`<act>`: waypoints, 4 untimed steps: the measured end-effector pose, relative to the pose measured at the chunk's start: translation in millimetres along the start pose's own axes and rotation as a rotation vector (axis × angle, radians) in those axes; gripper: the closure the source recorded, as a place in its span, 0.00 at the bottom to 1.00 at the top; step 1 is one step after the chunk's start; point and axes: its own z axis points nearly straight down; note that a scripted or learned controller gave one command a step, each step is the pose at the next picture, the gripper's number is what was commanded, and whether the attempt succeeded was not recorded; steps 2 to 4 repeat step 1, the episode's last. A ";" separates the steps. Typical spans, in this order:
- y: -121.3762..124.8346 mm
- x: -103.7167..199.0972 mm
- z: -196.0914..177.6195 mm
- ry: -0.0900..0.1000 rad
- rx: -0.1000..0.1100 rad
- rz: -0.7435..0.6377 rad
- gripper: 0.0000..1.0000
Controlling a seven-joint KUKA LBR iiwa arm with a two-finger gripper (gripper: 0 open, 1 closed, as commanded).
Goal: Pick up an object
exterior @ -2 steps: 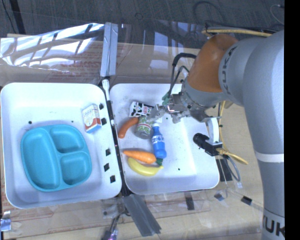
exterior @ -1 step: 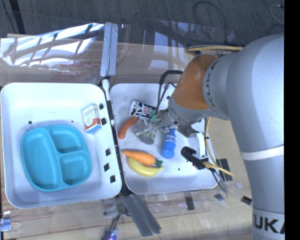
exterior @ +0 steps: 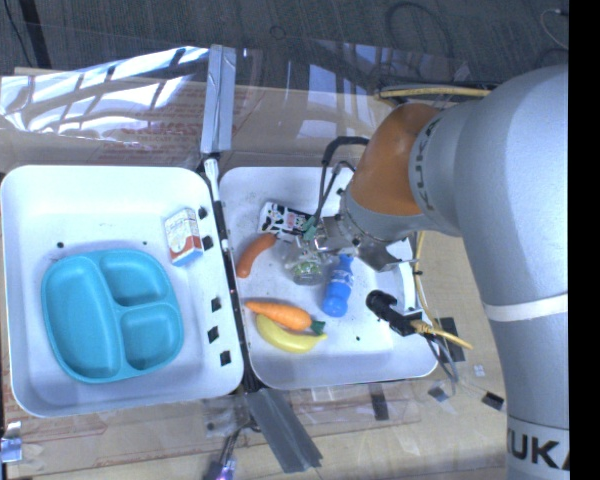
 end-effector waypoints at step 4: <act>31.8 29.0 -104.9 -0.001 -0.005 -0.181 1.00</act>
